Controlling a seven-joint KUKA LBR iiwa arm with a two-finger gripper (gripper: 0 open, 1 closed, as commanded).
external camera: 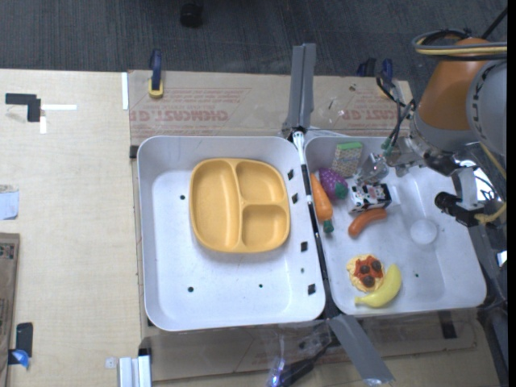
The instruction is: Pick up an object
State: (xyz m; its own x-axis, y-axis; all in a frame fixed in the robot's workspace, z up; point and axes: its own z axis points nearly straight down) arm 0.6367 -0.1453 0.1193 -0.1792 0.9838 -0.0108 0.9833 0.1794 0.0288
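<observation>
The gripper (pixel 372 193) hangs just above the toy sausage (pixel 367 221) in the right bin (pixel 451 293); its grip I can't tell.

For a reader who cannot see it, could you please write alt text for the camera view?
A grey-and-orange robot arm reaches from the right, its gripper low over toy food in the right bin: a carrot, a sausage and a banana. The left bin holds a yellow divided plate.
</observation>
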